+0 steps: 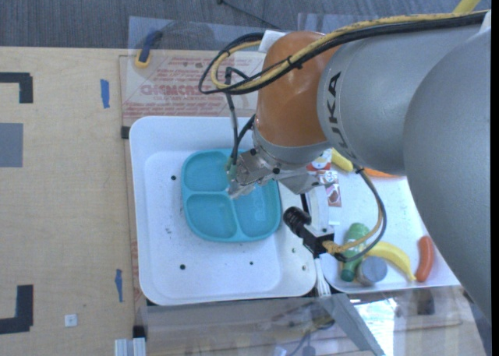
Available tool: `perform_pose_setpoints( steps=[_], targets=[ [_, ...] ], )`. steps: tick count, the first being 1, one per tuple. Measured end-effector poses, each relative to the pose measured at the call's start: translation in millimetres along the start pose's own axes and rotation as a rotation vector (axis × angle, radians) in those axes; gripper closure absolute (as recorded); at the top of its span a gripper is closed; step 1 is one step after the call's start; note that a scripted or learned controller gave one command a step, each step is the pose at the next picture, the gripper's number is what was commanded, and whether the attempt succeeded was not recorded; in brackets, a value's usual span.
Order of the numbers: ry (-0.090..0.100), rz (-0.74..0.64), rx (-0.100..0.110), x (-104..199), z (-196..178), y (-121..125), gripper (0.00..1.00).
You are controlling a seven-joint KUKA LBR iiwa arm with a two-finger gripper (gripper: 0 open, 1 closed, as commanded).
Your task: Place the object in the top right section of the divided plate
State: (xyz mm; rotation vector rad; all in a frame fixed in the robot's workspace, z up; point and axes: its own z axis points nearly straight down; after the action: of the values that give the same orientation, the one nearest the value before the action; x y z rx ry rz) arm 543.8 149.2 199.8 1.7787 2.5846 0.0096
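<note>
A light blue divided plate [210,218] lies in the left white bin [156,253]. Two of its sections show on the left, one above the other, and a longer one on the right. The arm's orange band and grey wrist hang over the plate's upper right part and hide it. The gripper [242,177] points down at the plate near the middle of its top edge, where the dividers meet. I see no object on the bare parts of the plate, and whatever is under the gripper is hidden.
The right bin [405,280] holds a yellow banana [390,255], a green item [356,234], a grey-blue round thing [373,270], an orange-red sausage shape [425,257] and a red-and-white packet [331,191]. A black cable fitting [300,226] hangs between the bins.
</note>
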Motion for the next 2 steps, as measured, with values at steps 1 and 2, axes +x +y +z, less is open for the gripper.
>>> perform_pose_setpoints(
  steps=[1, 2],
  targets=[
    [0.000, -0.032, 0.005, 66.1, -19.0, 25.2, 1.00],
    [-0.001, -0.207, 0.003, 29.6, -52.0, 87.3, 1.00]
  ],
)
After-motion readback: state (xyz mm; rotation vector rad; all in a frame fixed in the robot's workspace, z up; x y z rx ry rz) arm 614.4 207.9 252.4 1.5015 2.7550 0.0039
